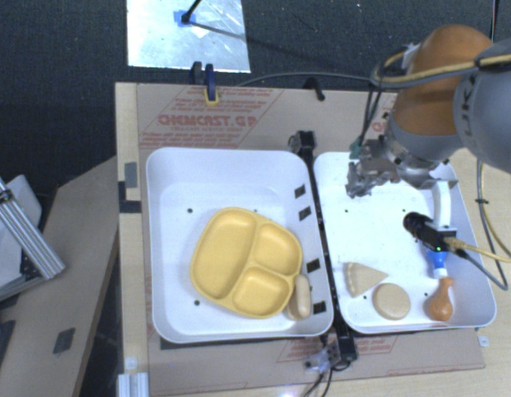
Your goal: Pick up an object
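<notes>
Left bin (173, 197): yellow tray (245, 261), small loaf (300, 296) touching its near-right corner. Right bin (363, 230): wedge (363, 276), disc (392, 300) and brown pear shape (440, 300) along near edge. Gripper (365, 180) over far-left corner; jaw state can't be told.

Slanted overhead view over the bench (264, 110)

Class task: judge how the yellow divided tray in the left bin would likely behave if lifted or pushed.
The yellow tray looks like moulded plastic, so probably stiff and light. It lies flat and wide, so a push would likely slide it, not tip it. Its smooth rim may slip from a pinch.
</notes>
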